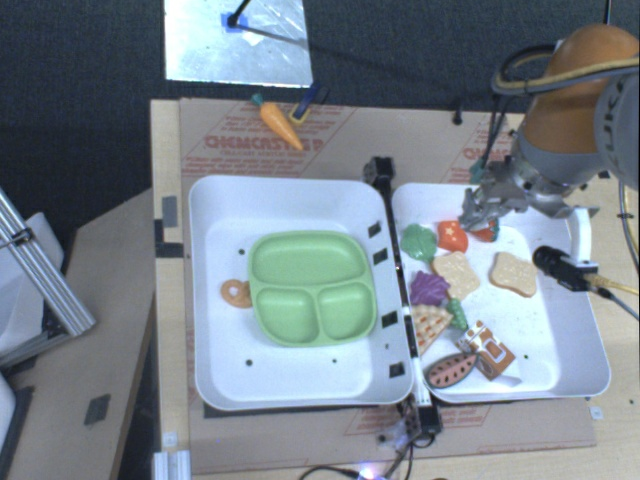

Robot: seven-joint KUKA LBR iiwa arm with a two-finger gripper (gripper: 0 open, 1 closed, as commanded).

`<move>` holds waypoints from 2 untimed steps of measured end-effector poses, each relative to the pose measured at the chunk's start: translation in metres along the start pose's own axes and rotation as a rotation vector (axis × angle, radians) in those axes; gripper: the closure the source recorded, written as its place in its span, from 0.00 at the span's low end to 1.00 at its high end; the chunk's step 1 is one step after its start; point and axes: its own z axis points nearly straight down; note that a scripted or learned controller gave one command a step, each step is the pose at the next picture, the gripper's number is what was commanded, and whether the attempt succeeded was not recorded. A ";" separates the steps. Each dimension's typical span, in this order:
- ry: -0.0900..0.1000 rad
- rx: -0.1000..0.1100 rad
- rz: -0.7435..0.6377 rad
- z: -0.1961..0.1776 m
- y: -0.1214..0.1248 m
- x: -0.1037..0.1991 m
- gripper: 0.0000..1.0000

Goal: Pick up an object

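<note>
Bins: two shallow white plastic bins are seen side by side on a cardboard-covered bench [170, 238].
Left bin [215, 208]: one green plastic plate [311, 286] with three compartments is seen at its middle; one small tan pretzel-shaped ring [236, 293] lies just beside the plate's left edge.
Bench, far edge: one orange toy carrot [279, 124] lies beyond the left bin.
Right bin [585, 353]: about nine toy foods are counted. One green leafy piece [419, 240], one red tomato-like piece [452, 235], two tan bread slices [456, 272] [514, 274], one purple piece [429, 288], one waffle wedge [430, 324], one brown oval [449, 369] and one brown-and-white block [488, 349] are made out.
Gripper [483, 220]: it is seen low over the right bin's far edge, just beside the red piece; whether its fingers are spread or pressed together cannot be told.
</note>
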 end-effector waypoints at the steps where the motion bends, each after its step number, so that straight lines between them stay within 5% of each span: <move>1: 0.001 -0.001 0.000 -0.010 -0.019 0.050 1.00; 2: 0.000 0.000 -0.001 -0.008 -0.042 0.105 1.00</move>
